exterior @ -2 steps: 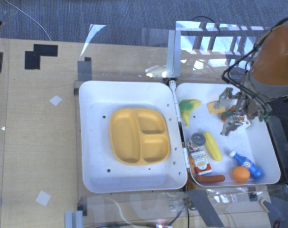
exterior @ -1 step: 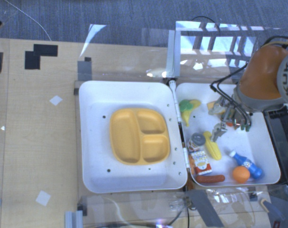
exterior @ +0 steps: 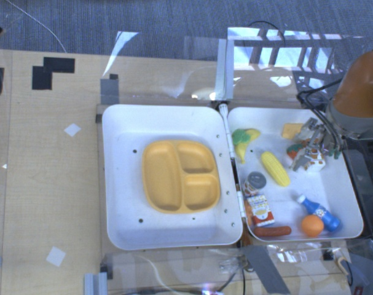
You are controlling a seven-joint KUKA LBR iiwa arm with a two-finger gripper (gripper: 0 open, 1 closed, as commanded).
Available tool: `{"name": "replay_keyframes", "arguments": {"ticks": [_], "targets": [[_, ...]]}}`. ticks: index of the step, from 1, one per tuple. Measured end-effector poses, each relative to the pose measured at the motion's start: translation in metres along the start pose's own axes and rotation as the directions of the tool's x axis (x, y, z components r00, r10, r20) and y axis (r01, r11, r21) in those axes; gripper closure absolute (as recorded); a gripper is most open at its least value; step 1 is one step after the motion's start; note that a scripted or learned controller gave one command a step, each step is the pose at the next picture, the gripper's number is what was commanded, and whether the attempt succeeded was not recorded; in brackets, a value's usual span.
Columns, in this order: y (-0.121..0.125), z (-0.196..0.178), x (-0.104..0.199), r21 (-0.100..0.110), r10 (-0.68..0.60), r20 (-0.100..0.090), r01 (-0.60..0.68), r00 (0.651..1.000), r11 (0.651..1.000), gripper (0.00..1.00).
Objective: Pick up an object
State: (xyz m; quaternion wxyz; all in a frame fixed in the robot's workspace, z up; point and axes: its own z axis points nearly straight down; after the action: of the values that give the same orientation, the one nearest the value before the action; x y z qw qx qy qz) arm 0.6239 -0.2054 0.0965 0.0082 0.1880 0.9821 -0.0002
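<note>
The gripper (exterior: 313,141) is hovering low over the right bin (exterior: 343,183), its fingers blurring into a small cluster of toys (exterior: 302,154) (whether they are gripping anything, I cannot tell); a corn cob (exterior: 274,168) is lying just left.

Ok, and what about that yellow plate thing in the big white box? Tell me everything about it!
The yellow tray looks like smooth plastic, squarish with rounded corners. It is split into three sections: one long one down its left side and two smaller ones stacked on its right. It lies flat, right way up, near the middle of the left bin, turned a little askew to the bin's walls. It rests on the bin's floor, apart from the walls.
</note>
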Motion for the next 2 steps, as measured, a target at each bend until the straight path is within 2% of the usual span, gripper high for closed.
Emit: {"name": "replay_keyframes", "arguments": {"ticks": [1,2], "targets": [[0.051,-0.008,0.057,0.001,0.212,-0.009,-0.212,0.977,0.977,0.00],[0.071,-0.003,0.027,0.005,0.568,-0.006,-0.568,0.823,0.823,0.00]]}}
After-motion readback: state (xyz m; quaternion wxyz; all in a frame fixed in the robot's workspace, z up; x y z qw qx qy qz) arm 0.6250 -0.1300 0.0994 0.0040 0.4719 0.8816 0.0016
